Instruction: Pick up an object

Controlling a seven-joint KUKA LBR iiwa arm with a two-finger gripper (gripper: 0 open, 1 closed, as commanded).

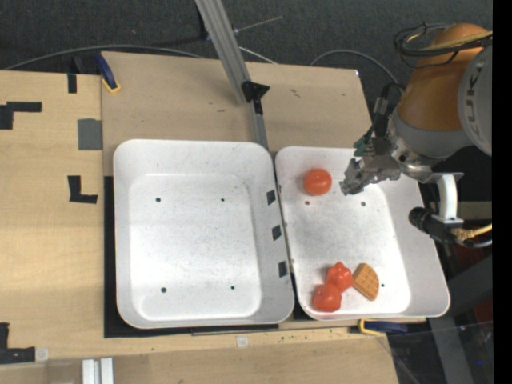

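Observation:
A round red-orange tomato-like ball (318, 182) lies near the far edge of the right bin (416, 238). At that bin's near edge sit two red pieces (332, 286) pressed together and a tan waffle-like biscuit (366, 281) beside them. My gripper (352, 184) hangs over the right bin's far part, just right of the ball and a small gap away from it. Nothing shows between its dark fingers.
The left bin (192, 230) sits next to the right one, with black clips (276, 232) along the shared rim. A grey metal pole (228, 42) slants in from the top. A cable and fitting (436, 218) hang by the right bin's right rim.

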